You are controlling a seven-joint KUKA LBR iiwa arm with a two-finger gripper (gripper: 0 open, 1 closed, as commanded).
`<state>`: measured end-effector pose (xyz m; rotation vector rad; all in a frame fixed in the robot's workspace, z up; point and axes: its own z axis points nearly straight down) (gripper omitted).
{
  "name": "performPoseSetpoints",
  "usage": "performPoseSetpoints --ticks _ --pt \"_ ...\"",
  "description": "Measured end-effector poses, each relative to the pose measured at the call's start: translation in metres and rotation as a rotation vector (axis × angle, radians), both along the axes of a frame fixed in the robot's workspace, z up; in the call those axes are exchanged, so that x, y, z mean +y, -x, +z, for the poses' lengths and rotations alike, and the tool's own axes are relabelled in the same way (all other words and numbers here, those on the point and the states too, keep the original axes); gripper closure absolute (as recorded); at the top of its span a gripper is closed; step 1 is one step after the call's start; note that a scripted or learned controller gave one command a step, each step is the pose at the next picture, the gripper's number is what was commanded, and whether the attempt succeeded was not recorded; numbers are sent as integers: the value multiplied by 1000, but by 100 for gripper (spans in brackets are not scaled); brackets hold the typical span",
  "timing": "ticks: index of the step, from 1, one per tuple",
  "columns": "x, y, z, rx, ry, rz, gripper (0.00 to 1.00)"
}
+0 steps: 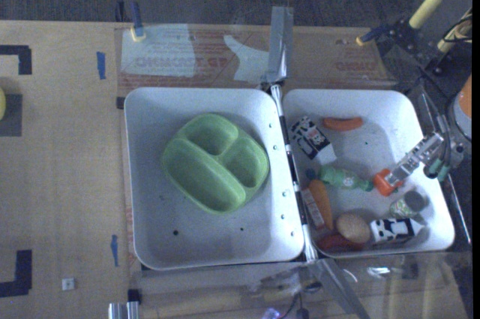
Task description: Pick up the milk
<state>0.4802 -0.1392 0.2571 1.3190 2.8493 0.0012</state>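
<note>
Camera view: the gripper point(417, 157) hangs low over the right bin point(390, 106), whether its jaws are open I cannot tell; the milk point(311, 138) lies well to their left, apart from them

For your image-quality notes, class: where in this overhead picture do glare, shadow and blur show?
Camera view: pale glare washes the taped sheet above the bins; the green plate throws a soft shadow on the left bin; the pincer and the small items in the right bin look slightly blurred.
</note>
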Motion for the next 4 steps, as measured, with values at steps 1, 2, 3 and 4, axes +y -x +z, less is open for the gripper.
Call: performPoseSetpoints --ticks 1,2,3,4 --pt "-66 0 -25 0 1 44 100" --pt "-84 -1 -6 -4 3 75 100" --pt "-61 -1 41 -4 3 127 100" --pt "-81 0 -4 -2 2 182 100"
